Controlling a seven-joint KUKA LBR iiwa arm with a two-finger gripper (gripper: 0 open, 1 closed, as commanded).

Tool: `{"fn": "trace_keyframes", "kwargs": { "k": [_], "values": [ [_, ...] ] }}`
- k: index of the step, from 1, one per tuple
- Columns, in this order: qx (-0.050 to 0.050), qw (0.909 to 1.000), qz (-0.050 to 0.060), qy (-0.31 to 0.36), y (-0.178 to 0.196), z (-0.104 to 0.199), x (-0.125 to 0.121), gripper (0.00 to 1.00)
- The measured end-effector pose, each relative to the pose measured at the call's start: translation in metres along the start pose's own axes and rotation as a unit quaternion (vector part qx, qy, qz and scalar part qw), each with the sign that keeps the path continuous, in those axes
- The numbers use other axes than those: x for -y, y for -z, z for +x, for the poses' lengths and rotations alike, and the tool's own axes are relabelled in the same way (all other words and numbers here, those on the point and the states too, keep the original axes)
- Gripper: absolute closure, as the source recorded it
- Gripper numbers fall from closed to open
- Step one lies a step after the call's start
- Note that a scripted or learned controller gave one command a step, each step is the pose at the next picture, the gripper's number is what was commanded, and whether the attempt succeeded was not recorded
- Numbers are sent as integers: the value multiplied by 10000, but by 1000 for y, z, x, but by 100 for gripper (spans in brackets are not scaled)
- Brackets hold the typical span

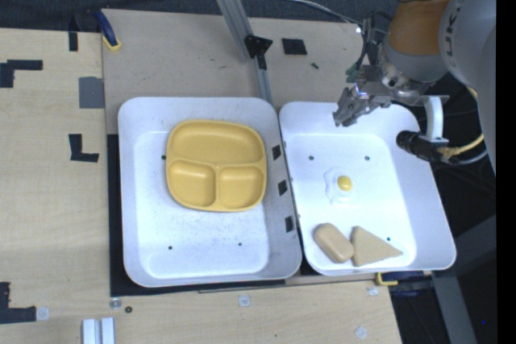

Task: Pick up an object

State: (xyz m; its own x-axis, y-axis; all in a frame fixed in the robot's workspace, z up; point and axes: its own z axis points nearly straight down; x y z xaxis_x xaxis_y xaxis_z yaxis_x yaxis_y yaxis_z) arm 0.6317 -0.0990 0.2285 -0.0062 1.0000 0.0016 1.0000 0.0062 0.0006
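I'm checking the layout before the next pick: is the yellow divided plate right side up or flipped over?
Right side up. The yellow plate lies flat in the left bin, and its three hollow compartments face upward.

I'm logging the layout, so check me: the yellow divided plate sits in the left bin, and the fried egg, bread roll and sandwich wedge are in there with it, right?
Not quite. The camera view shows the yellow divided plate in the left bin, but the fried egg, bread roll and sandwich wedge lie in the right bin, apart from the plate.
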Motion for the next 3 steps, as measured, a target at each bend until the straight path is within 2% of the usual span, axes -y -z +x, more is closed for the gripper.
{"fn": "trace_keyframes", "kwargs": {
  "k": [3],
  "values": [
    [1, 10000, 4, 2, 19, 169, -19, 100]
  ]
}}
